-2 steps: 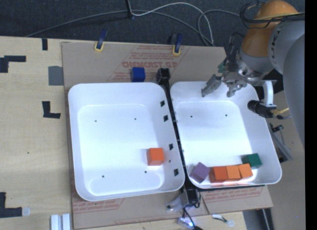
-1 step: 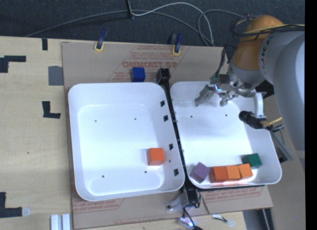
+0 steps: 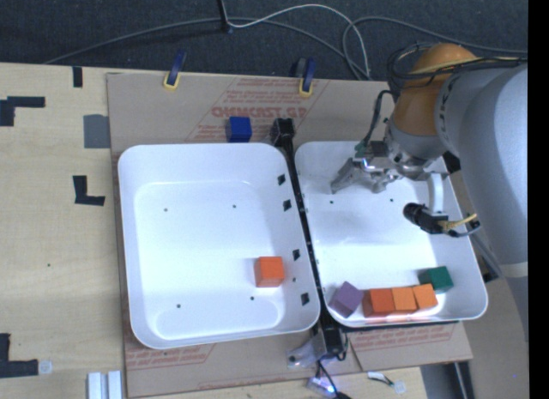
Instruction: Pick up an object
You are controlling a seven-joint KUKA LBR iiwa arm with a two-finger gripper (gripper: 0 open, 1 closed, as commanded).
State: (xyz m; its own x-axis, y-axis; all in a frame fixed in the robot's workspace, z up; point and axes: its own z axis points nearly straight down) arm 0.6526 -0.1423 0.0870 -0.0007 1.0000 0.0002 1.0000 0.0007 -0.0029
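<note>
- The hand (image 3: 364, 174) is seen over the far part of the right bin (image 3: 360, 243), hanging off the grey arm (image 3: 493, 157) with its orange band (image 3: 425, 101) that comes in from the right. Two metal fingers (image 3: 345, 175) are spread apart, so it's open, and nothing is caught between them.
- Nothing is being touched by the hand as far as can be told; only bare white bin floor is seen under it.
- The pickable stuff in the right bin is all lined up along the near wall, well apart from the hand: a purple block (image 3: 346, 299) at the left end, then an orange block (image 3: 379, 302), a second orange block (image 3: 403, 300) and a lighter orange block (image 3: 425, 297) pushed together side by side, with a green block (image 3: 438, 279) just beyond the right end of the row.
- In the left bin (image 3: 171, 174) one lone orange cube (image 3: 269, 271) is found, sitting toward the near right corner.
- A blue cube (image 3: 239, 128) is parked outside the bins on the cardboard sheet (image 3: 249, 101), just past the left bin's far edge.
- The cardboard is pinned to the desk (image 3: 51, 243) by two clamps (image 3: 175, 71) at its far edge, and cables (image 3: 283, 18) are draped over the dark floor beyond.
</note>
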